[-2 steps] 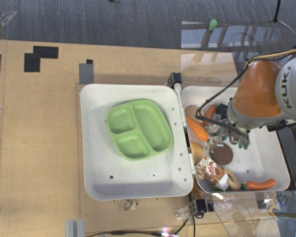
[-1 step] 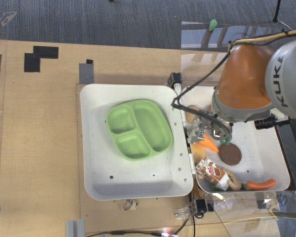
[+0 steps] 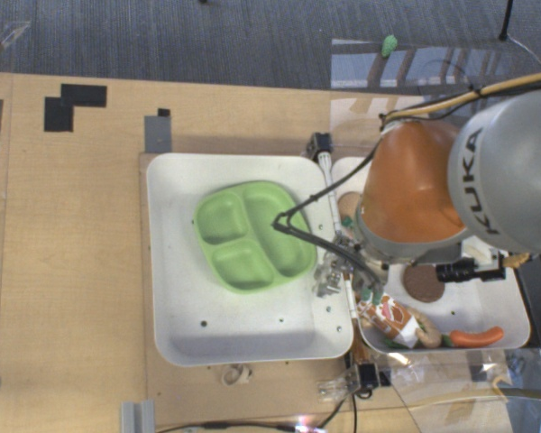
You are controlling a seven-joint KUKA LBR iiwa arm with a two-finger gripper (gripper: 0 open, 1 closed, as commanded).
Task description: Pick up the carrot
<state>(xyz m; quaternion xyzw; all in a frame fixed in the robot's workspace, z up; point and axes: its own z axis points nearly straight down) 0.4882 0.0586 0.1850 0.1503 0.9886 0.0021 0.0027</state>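
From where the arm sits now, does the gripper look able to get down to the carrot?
Probably yes. The carrot lies bare near the right bin's front wall, nothing on top of it; the food packet lies beside it. The gripper is over the bins' divide.

We look down at a slant from one fixed camera above the bench [image 3: 72, 269], far enough to take in both white bins [image 3: 176, 332], with the arm [image 3: 487, 179] entering from three o'clock.

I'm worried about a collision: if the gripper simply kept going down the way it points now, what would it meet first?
Probably the rim between the two bins, beside the snack packet; depth is unclear. The carrot lies farther right.
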